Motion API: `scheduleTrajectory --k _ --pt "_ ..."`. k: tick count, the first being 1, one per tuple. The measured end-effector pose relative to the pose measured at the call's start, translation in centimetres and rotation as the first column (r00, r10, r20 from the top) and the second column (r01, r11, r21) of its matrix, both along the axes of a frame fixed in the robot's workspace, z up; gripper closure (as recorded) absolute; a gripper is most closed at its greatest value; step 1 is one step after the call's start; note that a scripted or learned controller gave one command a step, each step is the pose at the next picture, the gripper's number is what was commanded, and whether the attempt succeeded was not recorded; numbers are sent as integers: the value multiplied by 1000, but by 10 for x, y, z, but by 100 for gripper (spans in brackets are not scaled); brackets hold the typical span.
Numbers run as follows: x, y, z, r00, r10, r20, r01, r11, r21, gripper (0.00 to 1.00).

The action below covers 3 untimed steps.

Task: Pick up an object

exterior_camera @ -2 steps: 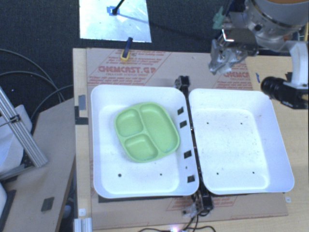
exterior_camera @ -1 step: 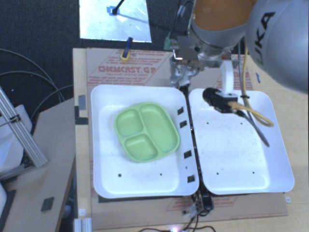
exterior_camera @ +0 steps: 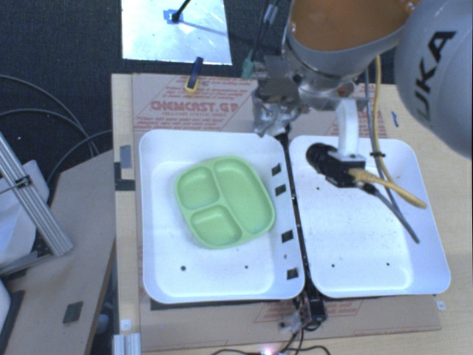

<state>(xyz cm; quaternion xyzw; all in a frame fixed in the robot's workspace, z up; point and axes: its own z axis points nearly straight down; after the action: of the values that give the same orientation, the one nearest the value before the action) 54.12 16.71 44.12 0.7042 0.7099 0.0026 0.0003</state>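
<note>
Tray (exterior_camera: pixel 224 200), green, lies mid left bin (exterior_camera: pixel 159 272). My gripper (exterior_camera: pixel 271 128) hangs at that bin's far right corner; jaw width I cannot tell.

two white bins sit side by side on a board (exterior_camera: pixel 185 106) with red lettering. the left bin (exterior_camera: pixel 161 228) holds a green plate (exterior_camera: pixel 224 200) with three compartments, lying flat about in the middle. the right bin (exterior_camera: pixel 355 254) shows dark specks on its floor. the gripper (exterior_camera: pixel 272 126) hangs over the left bin's 1 o'clock corner, just beside the divide between the bins, under the grey and orange arm (exterior_camera: pixel 347 13). at 12 o'clock from the plate, past the bin, a small blue and yellow thing (exterior_camera: pixel 194 75) lies on the board.
</note>
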Motion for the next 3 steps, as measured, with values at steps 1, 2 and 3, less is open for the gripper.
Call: scheduleTrajectory --k 1,2,3 --pt "-4 44 -54 1000 -1 -7 1 1000 -3 100" --pt "-3 42 -39 1000 2 -1 -2 1000 -2 100" --pt "-58 69 -126 1000 0 -14 0 1000 -5 100"
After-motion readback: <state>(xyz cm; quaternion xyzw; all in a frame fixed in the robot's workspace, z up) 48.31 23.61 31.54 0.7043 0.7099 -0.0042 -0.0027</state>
